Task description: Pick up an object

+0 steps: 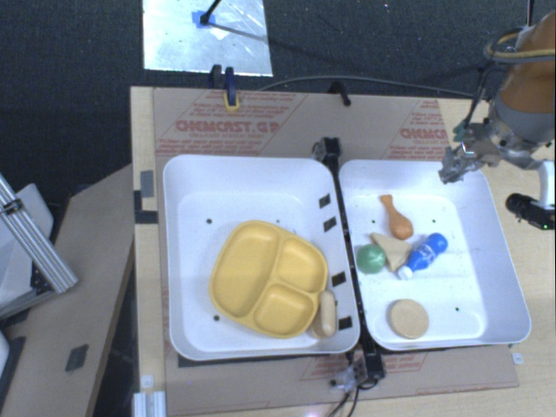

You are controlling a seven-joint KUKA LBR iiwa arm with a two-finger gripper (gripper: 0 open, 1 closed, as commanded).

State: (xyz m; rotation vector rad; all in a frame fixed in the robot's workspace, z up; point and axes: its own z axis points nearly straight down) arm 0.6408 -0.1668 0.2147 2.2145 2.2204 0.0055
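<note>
Hovering over the far corner of the right-hand shallow white plastic bin [486, 233], the two-finger gripper [455, 165] carries nothing, and its fingers seem slightly spread, though they are small and blurred. Approach is under way; next it must descend toward the orange drumstick-shaped toy [396, 216] nearby.

**Bench fittings around the two bins**

Two white bins were set side by side, the left bin [174, 233] touching the right bin [502, 259], on a brown board [261, 115] printed in red. A blue-and-yellow clamp [229, 88] was fixed at the board's far edge. Beyond it a shiny sheet [178, 33] was laid on dark flooring [69, 76]. An aluminium rail [35, 252] was seen at the left
</note>
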